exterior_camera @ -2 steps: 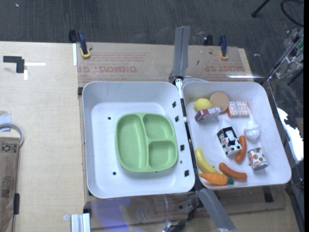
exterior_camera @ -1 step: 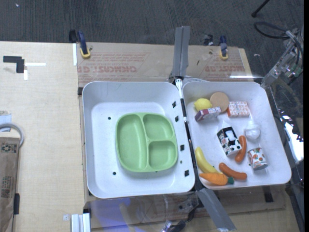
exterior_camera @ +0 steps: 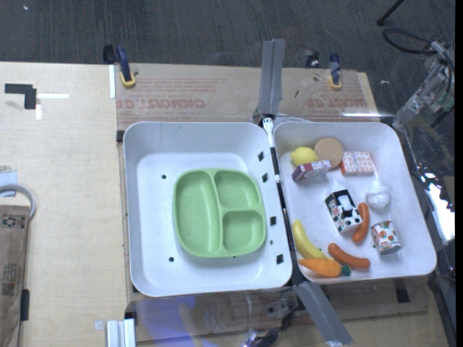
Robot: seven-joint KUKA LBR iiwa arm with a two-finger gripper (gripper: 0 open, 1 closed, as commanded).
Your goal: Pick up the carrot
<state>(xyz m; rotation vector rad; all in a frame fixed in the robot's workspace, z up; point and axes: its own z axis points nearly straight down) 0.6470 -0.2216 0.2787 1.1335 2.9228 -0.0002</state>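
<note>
The carrot [exterior_camera: 322, 267] is orange with a small green stub at its right end. It lies flat against the front wall of the right bin [exterior_camera: 405, 150], near that bin's front left corner. A yellow banana [exterior_camera: 307, 241] touches it from behind, and an orange-red sausage [exterior_camera: 350, 256] lies just to its right.
The right bin also holds a cow-patterned carton [exterior_camera: 343, 212], a second sausage [exterior_camera: 361, 223], a small can [exterior_camera: 385, 237], a white lump [exterior_camera: 377, 195], a pink box [exterior_camera: 357, 163], a tan disc [exterior_camera: 329, 149], a lemon [exterior_camera: 304, 155] and a maroon box [exterior_camera: 312, 170]. A green divided plate [exterior_camera: 219, 212] sits in the left bin [exterior_camera: 145, 194].
</note>
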